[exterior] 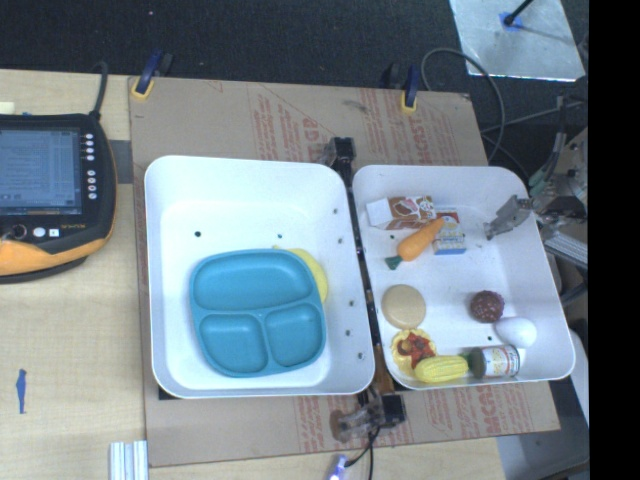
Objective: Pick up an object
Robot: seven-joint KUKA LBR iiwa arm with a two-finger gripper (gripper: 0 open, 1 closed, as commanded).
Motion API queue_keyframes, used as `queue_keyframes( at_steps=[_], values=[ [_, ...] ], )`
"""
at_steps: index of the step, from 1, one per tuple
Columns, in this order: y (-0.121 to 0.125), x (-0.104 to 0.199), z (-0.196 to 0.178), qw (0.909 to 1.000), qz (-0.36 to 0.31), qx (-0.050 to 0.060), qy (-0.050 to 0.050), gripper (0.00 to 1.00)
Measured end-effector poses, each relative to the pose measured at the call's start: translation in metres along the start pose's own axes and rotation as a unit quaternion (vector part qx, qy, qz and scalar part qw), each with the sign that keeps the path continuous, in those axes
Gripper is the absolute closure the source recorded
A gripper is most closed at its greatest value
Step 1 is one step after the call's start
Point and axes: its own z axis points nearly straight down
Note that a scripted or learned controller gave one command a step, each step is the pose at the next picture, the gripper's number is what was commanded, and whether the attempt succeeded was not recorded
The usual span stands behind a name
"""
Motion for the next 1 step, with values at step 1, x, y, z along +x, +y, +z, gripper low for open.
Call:
queue_keyframes(
  at_steps=[1],
  values=[
    [-0.0595, -0.0033, 0.0618, 1.0000, 0.000, 0.001, 0.000, 0.00]
  ],
)
